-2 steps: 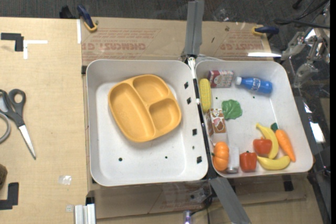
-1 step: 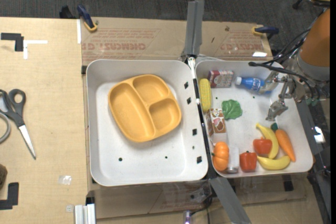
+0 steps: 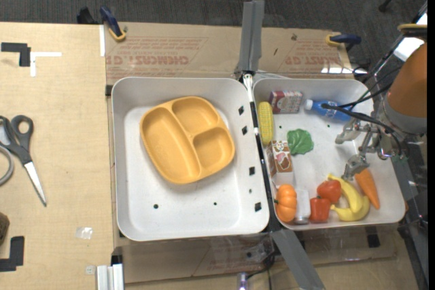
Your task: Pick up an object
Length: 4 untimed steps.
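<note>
Metal hand (image 3: pixel 355 158) on the grey arm hangs low over the right-hand shallow white bin (image 3: pixel 319 83), near its right wall; whether its fingers stand apart or together I cannot tell, and nothing is seen held between them. Just below the hand lie a curved yellow plastic banana (image 3: pixel 353 202), an orange toy carrot (image 3: pixel 369 187) on the banana's right, and a red toy pepper (image 3: pixel 327 191) touching the banana's left end. Further left of the hand sits a green leafy toy vegetable (image 3: pixel 300 142); above and left of the hand lies a clear bottle with a blue cap (image 3: pixel 326 107). Beyond the green piece, along the bin's left wall, are a yellow corn cob (image 3: pixel 266 120), a small brown carton (image 3: pixel 281 158) and a small orange pumpkin (image 3: pixel 286 202). Well apart to the left, the other white bin (image 3: pixel 180 224) holds a yellow three-part plastic plate (image 3: pixel 187 138). Grey-handled scissors (image 3: pixel 24 153) lie on the wooden surface (image 3: pixel 54 214) at far left.
</note>
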{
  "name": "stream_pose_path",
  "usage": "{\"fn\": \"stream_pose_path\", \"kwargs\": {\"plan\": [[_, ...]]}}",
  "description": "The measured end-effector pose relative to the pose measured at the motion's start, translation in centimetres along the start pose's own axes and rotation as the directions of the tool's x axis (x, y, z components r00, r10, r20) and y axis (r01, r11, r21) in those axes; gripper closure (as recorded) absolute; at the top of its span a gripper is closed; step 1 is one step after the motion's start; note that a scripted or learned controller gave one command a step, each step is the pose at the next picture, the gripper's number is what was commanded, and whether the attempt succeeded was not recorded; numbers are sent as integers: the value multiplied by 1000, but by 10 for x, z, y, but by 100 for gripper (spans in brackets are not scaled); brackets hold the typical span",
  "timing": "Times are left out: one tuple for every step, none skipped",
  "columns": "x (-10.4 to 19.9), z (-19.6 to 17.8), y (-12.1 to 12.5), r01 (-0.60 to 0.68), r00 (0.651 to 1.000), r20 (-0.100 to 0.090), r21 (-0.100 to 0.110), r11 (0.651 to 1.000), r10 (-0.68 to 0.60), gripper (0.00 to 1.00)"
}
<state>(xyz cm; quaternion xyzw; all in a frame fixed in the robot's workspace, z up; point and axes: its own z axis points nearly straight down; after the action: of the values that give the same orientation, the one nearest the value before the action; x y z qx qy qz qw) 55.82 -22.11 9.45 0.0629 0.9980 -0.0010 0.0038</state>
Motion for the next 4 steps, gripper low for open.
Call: {"fn": "stream_pose_path", "kwargs": {"plan": [[37, 1, -4, -147, 989, -4, 0, 989, 147, 0], [35, -9, -3, -142, 990, 1, 1, 990, 142, 100], [35, -9, -3, -142, 990, 1, 1, 990, 142, 0], [32, -19, -2, -139, 990, 6, 2, 990, 139, 100]]}}
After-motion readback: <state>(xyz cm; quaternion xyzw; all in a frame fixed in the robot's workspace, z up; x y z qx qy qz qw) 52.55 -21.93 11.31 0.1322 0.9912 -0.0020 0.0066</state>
